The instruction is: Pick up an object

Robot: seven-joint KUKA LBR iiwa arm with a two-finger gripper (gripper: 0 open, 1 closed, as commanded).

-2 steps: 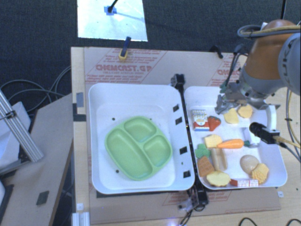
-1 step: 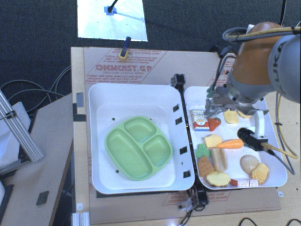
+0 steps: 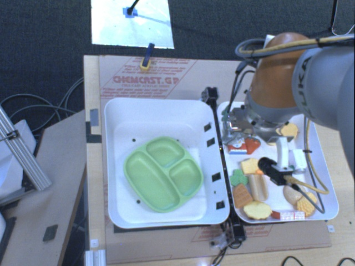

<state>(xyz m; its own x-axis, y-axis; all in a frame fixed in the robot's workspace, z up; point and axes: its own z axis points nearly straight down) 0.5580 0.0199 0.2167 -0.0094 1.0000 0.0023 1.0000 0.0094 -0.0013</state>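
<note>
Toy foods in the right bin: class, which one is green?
The small green piece at the pile's left edge, by the divider between the bins. The foods around it are yellow, orange, tan or red.

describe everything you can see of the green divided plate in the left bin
The green divided plate is pale green and looks like moulded plastic, a rounded shape with three compartments: one long one along its left side and two smaller ones on the right. It lies flat, right side up, turned at a slant, on the floor of the left white bin, about in the middle. Nothing sits in its compartments and nothing else touches it.
</note>
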